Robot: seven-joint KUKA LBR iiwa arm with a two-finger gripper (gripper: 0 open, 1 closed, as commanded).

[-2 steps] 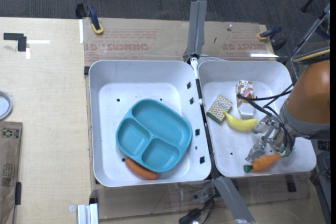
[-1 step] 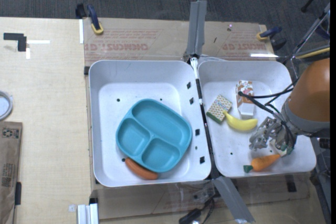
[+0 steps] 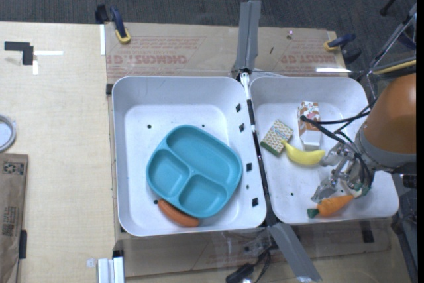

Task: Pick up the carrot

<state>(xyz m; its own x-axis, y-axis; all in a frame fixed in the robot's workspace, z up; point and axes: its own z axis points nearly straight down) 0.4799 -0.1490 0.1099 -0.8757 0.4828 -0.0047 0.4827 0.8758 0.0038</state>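
Carrot (image 3: 334,204) lies in the right bin (image 3: 291,205), near its front wall at about five o'clock, orange body pointing toward three o'clock and green stub toward nine. Directly over its thick end hangs the gripper (image 3: 341,183), reaching in from three o'clock under the orange-banded wrist. Whether its tips touch the carrot or are merely just above it is unclear from this slant, and whether they are released or clenched I cannot tell.

Judging by this, the step in hand is the final descent and closure. To do it well, the grip should straddle the carrot across its width, near the thicker middle instead of the tapering tip, since a tapered, smooth body tends to squirt out sideways. The bin's front wall is close, so the approach should come straight down.

A banana (image 3: 303,156) lies at about eleven o'clock from the gripper, near but apart, with a small carton (image 3: 309,122) and a patterned sponge (image 3: 276,136) beyond it. The left bin holds a blue divided plate (image 3: 193,171) and an orange sausage-like item (image 3: 177,214), well apart.
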